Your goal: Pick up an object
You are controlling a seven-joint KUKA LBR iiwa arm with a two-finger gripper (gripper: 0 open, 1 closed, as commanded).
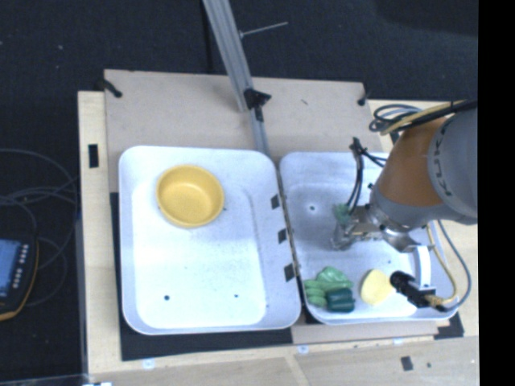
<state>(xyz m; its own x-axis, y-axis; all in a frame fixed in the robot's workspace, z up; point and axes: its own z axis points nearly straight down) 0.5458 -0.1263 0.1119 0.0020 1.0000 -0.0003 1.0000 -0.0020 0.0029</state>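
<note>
A grey arm with an orange band (pixel 418 175), the highest thing here and so nearest the overhead lens, reaches in from 3 o'clock over the right-hand shallow white bin (pixel 314 183). Its two-finger gripper (pixel 348 233) hangs low over bare floor near that bin's middle. Whether it is open or closed cannot be told from this angle, and nothing is seen in its grasp.

At 6 o'clock from the gripper, near but apart, lies a pale green lumpy toy (pixel 328 278), touching a dark green block (pixel 340 300) on its 5 o'clock side. Just beside them, at 5 o'clock from the gripper, sits a yellow rounded piece (pixel 373 288).

All three look small and light. The block's flat sides probably offer the surest hold, while the rounded piece may roll or slip. The toy's bumps suggest a squeeze across its narrow middle.

The bin floor looks smooth, so a nudged item could slide. The cluster crowds the 6 o'clock wall, leaving little room there. Well away at 10 o'clock, a yellow round plastic bowl (pixel 190 195) sits in the left-hand shallow white bin (pixel 201 280) with open floor around it.
</note>
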